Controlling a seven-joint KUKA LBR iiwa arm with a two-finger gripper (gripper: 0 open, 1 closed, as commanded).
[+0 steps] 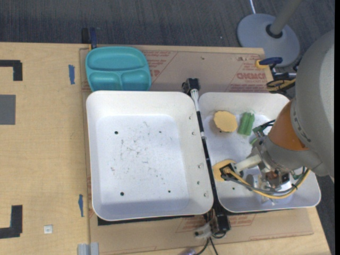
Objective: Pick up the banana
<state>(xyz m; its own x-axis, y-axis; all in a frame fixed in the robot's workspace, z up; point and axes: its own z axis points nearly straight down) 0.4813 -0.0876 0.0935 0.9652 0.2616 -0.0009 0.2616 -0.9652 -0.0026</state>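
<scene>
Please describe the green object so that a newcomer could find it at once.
Look in the right bin, at its far side. The green object lies there, just right of a round yellow-tan piece; it alone is green and oblong.

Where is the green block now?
In the camera view, the small green block lies at the far end of the right white bin, just right of the round yellow piece.

We count two shallow white bins: one left bin (143, 142) and one right bin (226, 145). Behind the left bin we count one teal divided tray (118, 68). In the right bin, two loose items lie in plain view — one round yellow piece (225, 121) and one green piece (246, 124). We count one arm (313, 89).
</scene>
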